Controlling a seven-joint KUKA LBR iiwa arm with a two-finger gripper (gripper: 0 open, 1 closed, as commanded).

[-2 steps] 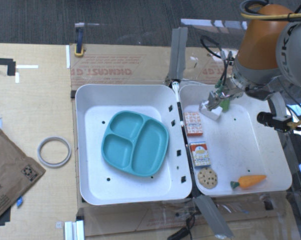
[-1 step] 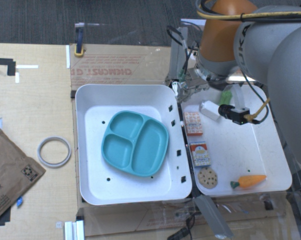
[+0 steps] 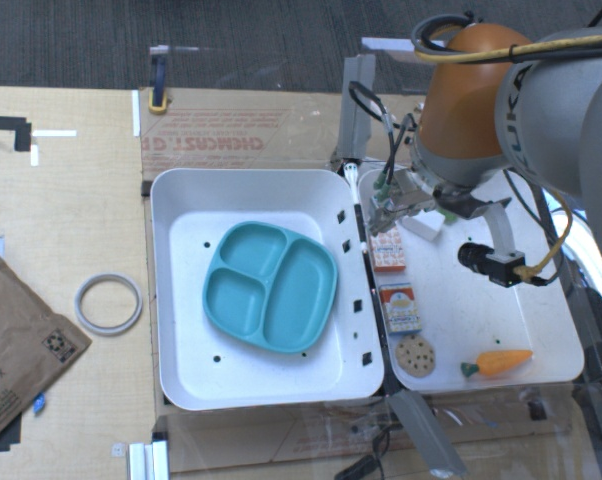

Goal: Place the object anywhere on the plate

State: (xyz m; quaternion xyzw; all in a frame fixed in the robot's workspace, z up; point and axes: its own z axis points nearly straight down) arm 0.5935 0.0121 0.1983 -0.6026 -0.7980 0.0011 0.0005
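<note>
Landmark: teal three-compartment plastic plate [image 3: 271, 285], lying in the left white bin [image 3: 171, 268]. Right of the plate, in the right white bin [image 3: 556, 353]: two small printed boxes [image 3: 386, 253] [image 3: 400, 308], then a round cookie [image 3: 414, 356] nearer the camera. Toy carrot [image 3: 501, 363] farther right. Tape ring [image 3: 108, 302] left of the plate, on the bench.

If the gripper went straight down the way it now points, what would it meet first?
Most likely the upper small red-and-white box at the right white bin's left edge, directly under the gripper; depth is unclear from this slanted view, so it could land beside it.
</note>
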